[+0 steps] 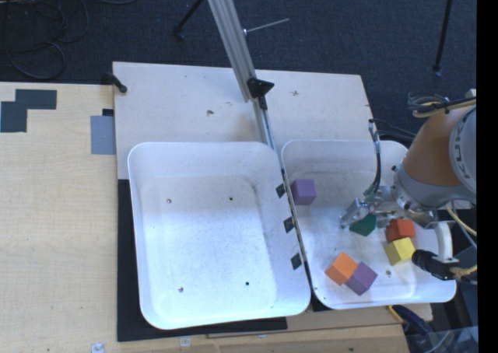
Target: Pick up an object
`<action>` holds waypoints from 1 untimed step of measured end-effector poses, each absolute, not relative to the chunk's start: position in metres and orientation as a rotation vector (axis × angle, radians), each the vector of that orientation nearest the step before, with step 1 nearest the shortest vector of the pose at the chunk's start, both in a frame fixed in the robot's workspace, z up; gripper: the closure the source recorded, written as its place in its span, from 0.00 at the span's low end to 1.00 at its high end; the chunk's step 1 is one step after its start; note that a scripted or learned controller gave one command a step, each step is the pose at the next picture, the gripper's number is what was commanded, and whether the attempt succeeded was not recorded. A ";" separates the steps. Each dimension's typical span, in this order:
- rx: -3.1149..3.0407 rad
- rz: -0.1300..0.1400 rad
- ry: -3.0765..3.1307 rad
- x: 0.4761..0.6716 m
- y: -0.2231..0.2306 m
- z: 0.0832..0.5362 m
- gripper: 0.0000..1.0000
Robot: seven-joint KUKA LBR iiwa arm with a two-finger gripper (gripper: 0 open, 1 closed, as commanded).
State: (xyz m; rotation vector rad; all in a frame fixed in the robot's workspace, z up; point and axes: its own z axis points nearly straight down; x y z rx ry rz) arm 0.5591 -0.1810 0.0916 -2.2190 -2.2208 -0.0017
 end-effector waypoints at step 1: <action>-2.213 0.001 -2.224 0.559 -0.181 0.101 1.00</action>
